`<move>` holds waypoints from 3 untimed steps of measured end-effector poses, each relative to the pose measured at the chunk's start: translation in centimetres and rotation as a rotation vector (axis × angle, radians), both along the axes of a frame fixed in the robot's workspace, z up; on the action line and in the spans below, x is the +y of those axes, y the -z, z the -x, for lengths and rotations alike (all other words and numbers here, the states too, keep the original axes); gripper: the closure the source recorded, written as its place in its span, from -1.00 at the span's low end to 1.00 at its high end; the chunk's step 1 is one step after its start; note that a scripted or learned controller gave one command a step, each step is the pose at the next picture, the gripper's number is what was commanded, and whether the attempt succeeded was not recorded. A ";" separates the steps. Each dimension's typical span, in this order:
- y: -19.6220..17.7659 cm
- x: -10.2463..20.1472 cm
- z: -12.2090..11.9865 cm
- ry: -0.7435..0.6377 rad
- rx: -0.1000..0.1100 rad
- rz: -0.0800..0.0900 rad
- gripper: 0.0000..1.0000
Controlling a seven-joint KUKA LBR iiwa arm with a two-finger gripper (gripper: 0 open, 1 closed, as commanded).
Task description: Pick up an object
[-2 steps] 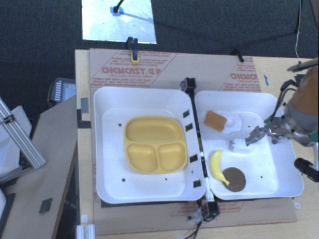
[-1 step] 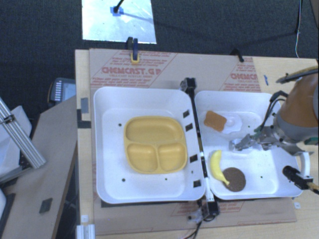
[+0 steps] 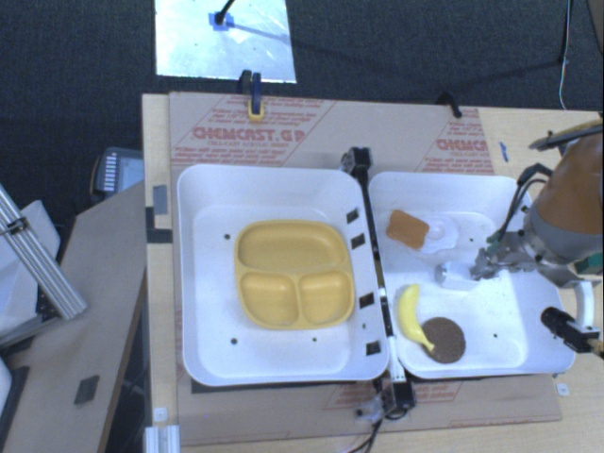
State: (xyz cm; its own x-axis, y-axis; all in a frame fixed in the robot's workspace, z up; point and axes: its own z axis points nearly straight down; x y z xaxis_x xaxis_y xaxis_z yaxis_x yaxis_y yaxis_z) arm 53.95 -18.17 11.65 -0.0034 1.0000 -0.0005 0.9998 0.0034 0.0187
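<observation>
Gripper (image 3: 451,274) of the single arm (image 3: 566,210) sits low inside the right bin (image 3: 528,352), reaching in from that bin's outer side. Whether anything lies between its tips, or how wide they stand, cannot be told at this resolution; no object is visibly held. Three candidates for picking lie in the same bin. The orange block (image 3: 408,228) rests just beyond the fingertips, toward the bin's far wall, beside a clear, faint item (image 3: 444,234) that is hard to make out. The banana (image 3: 411,317) lies near the tips on the opposite side, toward the front wall, touching the brown round disc (image 3: 444,339). All three appear to lie flat on the bin floor, apparently loose, which suits a downward grasp. The left bin (image 3: 203,253) holds a yellow divided tray (image 3: 288,274), well apart from the fingers. Judged from this, the pick is not yet secured.
</observation>
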 end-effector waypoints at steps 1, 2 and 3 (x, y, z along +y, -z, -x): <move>-5.2 -0.4 0.8 0.001 0.013 0.002 1.00; -10.8 -0.7 1.6 0.000 0.012 0.002 1.00; -16.2 -0.7 1.5 -0.001 0.012 0.002 1.00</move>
